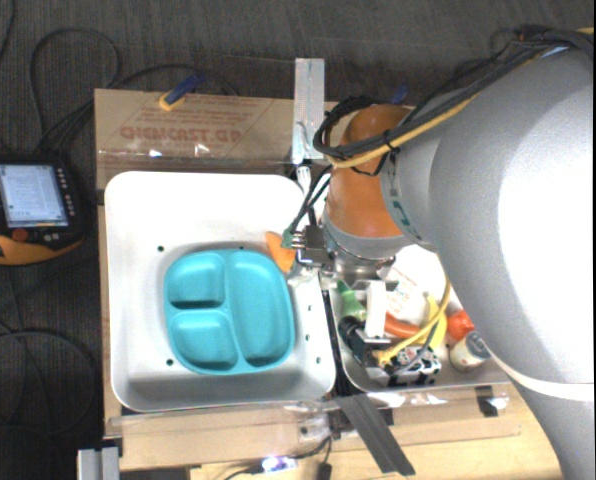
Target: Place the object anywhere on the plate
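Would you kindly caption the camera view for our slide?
Grey arm reaches over two white bins; turquoise three-compartment plate lies in the left bin.

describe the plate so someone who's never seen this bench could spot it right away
Find the two white bins side by side; take the left bin. The plate lies flat on its floor, a turquoise rounded tray split into three compartments, the sole blue thing there and far bigger than the small orange piece at its upper right.
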You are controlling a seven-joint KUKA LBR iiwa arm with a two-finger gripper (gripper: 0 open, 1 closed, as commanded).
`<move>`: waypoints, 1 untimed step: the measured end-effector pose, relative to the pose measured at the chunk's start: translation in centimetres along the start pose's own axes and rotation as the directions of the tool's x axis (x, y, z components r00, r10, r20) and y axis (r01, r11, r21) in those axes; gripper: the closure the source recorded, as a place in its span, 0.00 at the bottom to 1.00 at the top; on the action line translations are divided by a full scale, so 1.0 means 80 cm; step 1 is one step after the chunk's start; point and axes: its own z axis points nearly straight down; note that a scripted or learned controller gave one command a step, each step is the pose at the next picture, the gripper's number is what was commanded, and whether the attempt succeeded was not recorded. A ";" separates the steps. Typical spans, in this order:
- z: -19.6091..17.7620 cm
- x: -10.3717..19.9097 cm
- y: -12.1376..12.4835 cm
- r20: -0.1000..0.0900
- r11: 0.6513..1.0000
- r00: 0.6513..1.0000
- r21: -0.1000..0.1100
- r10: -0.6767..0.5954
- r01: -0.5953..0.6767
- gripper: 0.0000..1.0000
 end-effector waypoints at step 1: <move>-0.022 0.036 -0.059 -0.049 0.986 0.985 0.018 -0.163 0.164 1.00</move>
